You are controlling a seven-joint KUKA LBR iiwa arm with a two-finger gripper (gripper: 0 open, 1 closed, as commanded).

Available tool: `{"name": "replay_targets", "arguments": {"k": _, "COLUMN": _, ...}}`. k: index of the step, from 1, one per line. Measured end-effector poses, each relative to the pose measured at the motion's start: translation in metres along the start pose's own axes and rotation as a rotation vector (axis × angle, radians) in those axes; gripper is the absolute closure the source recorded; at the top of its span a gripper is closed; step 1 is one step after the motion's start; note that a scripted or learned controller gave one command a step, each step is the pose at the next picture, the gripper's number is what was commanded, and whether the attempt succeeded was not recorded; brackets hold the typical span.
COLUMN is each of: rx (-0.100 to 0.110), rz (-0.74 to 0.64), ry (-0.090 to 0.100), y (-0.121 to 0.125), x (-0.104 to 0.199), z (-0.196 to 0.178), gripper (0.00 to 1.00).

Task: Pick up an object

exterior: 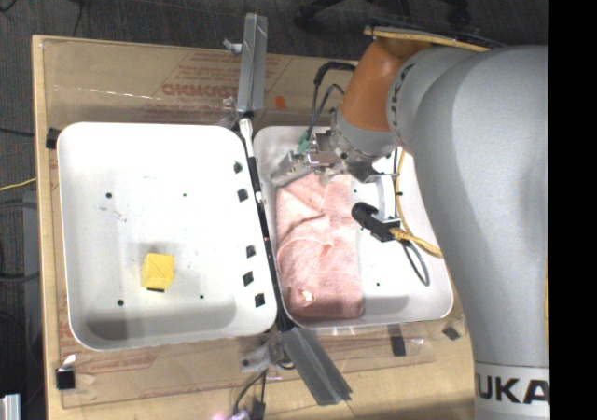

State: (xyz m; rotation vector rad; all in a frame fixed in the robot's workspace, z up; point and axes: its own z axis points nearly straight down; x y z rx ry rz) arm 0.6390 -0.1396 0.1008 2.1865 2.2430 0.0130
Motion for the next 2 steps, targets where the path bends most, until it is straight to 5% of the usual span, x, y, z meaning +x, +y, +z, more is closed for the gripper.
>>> {"name": "replay_targets", "arguments": {"k": 1, "rx": 0.016, "rz": -0.004, "ry": 0.003, "y": -0.004, "x": 0.001, "z": -0.003, "gripper": 1.00}}
{"name": "replay_targets", "arguments": {"k": 2, "rx": 0.014, "rz": -0.036, "ry": 0.001, "y": 0.019, "x": 0.058, "z": -0.100, "gripper": 1.00}}
